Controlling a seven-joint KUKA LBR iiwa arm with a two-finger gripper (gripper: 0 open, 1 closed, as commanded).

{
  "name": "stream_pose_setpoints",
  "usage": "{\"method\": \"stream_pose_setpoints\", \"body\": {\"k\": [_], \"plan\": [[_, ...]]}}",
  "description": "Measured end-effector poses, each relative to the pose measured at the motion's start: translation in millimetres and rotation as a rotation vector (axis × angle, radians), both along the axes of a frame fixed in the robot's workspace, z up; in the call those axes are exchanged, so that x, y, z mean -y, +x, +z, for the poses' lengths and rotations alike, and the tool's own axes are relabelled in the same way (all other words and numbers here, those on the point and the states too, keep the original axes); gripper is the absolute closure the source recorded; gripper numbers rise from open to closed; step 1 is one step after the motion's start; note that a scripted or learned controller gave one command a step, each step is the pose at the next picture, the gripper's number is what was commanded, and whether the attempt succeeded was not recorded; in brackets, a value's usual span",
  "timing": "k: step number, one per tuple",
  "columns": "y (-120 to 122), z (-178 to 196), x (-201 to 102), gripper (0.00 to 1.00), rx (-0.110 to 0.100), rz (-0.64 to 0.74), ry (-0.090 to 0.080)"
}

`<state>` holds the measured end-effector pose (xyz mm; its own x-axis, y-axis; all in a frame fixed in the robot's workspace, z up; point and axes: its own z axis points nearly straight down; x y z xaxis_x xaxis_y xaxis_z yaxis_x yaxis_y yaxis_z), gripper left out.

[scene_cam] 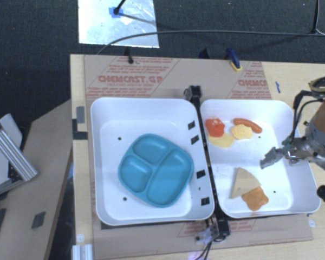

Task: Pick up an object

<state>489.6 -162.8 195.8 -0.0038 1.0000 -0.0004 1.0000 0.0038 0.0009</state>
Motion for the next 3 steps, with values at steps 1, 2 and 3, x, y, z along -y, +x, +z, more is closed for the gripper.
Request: {"method": "stream_pose_setpoints", "body": {"k": [1, 2, 3], "plan": [[9.3, -48.2, 1.1, 0.0, -0.003, -0.002, 0.002], [12.6, -91.2, 4.2, 0.0, -0.003, -0.003, 0.002], [16.8, -105.8, 3.9, 0.0, 0.006, -0.002, 0.004]]}}
